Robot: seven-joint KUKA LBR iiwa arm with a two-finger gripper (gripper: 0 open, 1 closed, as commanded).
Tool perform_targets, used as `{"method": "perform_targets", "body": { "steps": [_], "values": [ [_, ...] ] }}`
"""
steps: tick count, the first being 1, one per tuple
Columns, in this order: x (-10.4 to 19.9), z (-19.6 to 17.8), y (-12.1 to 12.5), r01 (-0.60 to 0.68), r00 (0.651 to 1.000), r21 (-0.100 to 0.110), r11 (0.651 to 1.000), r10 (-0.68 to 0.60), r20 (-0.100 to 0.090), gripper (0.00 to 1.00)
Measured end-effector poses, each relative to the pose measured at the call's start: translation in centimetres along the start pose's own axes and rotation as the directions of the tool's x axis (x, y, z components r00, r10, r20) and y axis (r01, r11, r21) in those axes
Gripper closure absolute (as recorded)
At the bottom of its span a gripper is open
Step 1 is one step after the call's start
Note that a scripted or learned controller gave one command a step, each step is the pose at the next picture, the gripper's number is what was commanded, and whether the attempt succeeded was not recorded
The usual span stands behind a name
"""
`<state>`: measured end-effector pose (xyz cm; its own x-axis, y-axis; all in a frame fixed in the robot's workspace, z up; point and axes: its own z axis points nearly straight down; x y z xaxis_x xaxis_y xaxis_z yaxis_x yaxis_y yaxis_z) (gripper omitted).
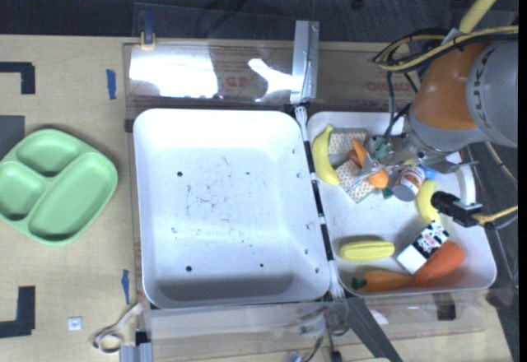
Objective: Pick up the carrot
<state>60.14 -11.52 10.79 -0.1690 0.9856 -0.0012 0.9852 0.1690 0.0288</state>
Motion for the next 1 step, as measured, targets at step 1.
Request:
{"method": "perform_targets", "body": {
  "steps": [1],
  "values": [
    [4.67,-7.60,5.55,0.090,0.996,0.026,0.996,-0.090,-0.003,1.00]
  ]
}}
